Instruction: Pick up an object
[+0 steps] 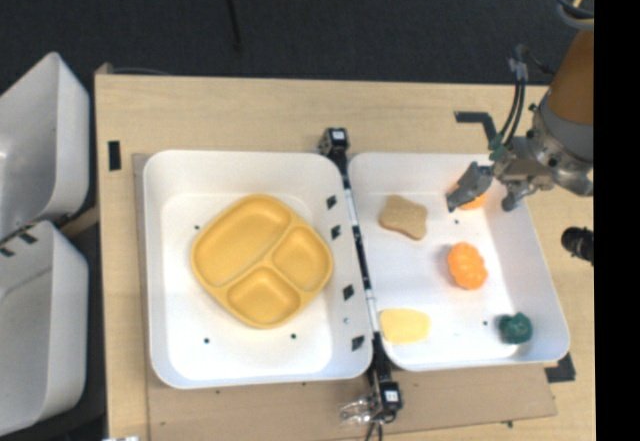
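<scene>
My gripper (481, 203) hangs over the far right part of the right bin (530, 259), open, with its two dark fingers spread apart. A small orange piece (478, 196) shows just under it, next to the left finger (461, 193) and partly hidden; I cannot tell whether it is touched. Other loose objects lie in the same bin: a tan biscuit-shaped piece (404, 217), an orange round fruit (466, 265), a pale yellow block (404, 325) and a dark green knob-like thing (515, 328).
The left bin (170, 349) holds a yellow divided plate (261, 259). A black-clipped divider (352, 249) runs between the bins. The arm's orange band (575, 79) and cables rise at the right edge.
</scene>
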Available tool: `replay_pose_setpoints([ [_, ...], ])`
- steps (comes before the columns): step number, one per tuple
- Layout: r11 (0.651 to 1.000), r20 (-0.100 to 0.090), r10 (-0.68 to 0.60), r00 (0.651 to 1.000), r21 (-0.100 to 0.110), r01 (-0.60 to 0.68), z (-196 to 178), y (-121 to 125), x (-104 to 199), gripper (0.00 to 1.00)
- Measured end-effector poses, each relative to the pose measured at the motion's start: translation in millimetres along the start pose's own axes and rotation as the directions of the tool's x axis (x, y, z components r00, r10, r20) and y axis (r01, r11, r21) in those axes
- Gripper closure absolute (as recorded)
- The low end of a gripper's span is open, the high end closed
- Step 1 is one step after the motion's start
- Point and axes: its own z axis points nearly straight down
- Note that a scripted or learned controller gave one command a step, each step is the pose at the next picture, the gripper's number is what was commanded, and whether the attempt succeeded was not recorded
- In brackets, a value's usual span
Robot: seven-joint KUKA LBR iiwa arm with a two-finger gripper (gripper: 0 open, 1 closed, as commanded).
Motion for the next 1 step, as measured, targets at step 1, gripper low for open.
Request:
replay_pose_setpoints([
  [1, 1.000, 0.001, 0.003, 1.000, 0.005, -0.003, 60.3, -6.3, -5.8, 0.00],
])
